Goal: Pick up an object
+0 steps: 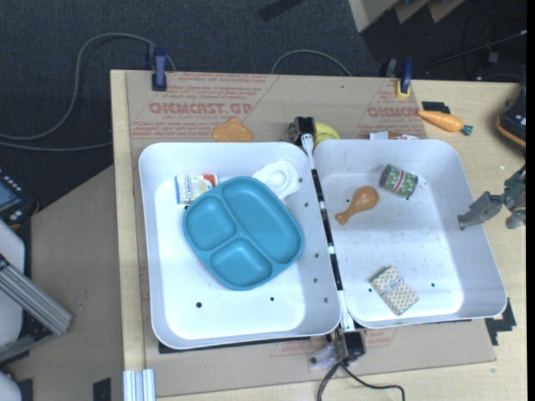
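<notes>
Patterned packet (pixel 394 290) near drumstick (pixel 356 205) & can (pixel 399 181), gripper (pixel 483 211) at R rim

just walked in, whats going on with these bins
A robot arm reaches in from the right; its hand sits at the right bin's edge, holding nothing. That bin holds a toy drumstick, a small can and a patterned packet. The left bin holds a blue divided plate.

Left bin (pixel 159 249): divided plate (pixel 242 232) central, carton (pixel 194 187) behind it. Right bin (pixel 468 291): can (pixel 399 180) and drumstick (pixel 357 204) at rear, packet (pixel 394 290) in front.
</notes>
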{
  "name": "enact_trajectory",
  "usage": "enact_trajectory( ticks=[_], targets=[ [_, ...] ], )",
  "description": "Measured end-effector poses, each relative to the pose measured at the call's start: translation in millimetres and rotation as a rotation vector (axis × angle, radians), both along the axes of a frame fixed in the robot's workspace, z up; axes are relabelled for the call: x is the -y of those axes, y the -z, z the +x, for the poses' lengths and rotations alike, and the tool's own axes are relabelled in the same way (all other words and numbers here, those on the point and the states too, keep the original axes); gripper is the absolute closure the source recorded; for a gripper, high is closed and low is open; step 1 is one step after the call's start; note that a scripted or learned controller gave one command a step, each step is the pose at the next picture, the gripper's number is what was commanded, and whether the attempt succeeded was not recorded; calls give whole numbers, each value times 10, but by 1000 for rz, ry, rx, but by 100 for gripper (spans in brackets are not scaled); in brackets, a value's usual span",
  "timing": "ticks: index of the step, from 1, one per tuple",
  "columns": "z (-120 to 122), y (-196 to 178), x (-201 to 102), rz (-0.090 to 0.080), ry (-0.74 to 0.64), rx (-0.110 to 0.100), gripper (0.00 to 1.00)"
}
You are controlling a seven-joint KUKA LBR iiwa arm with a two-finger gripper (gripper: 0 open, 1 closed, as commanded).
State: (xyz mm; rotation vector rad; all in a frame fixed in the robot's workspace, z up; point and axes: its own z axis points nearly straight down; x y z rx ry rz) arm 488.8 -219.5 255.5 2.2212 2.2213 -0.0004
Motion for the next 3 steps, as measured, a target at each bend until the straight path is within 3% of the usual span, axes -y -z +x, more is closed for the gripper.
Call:
enact_trajectory(
  ticks=[1,2,3],
  targets=[
    [687,1130,15,4,-3,-7,0],
    [1607,1744,-514,1,-9,5,0],
    [1587,1589,-461,-3,-3,6,100]
  ],
)
